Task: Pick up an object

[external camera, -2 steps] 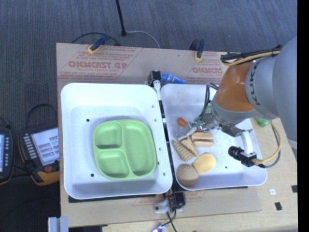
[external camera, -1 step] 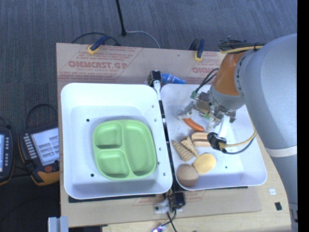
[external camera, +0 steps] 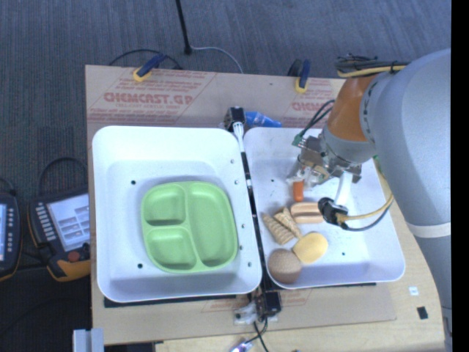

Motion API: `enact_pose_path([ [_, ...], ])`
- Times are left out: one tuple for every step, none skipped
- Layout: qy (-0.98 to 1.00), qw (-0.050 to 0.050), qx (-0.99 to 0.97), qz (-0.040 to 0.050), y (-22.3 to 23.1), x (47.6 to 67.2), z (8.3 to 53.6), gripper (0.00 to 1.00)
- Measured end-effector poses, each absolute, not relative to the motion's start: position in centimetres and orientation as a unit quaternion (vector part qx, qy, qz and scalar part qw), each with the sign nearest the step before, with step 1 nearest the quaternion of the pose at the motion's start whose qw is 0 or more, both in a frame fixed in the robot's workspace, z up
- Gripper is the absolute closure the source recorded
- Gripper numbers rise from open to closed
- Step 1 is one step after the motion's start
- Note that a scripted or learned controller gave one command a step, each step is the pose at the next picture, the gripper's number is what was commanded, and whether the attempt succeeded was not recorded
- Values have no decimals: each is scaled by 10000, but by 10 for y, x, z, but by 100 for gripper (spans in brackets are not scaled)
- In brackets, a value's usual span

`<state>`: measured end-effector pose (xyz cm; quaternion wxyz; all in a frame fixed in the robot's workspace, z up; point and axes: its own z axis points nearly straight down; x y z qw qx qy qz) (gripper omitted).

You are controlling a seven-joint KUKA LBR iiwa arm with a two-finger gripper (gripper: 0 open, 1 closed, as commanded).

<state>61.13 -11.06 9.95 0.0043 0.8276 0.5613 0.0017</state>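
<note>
End effector [external camera: 302,176] low in right bin [external camera: 366,266], directly above small orange carrot-like piece [external camera: 298,191]. Grip state unclear; fingertips blurred, carrot's top hidden.

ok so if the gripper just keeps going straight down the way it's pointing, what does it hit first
Most likely the small orange piece, which lies directly under the gripper in the right bin. From this slanted view depth is hard to judge, so it could instead land on the bin floor just beside it. The hot dog lies farther on.
</note>
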Motion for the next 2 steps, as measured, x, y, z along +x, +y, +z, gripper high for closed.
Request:
enact_pose_path([
  [5613,41,8276,11,-111,611,99,0],
  [5615,35,8274,2,-111,611,108,100],
])
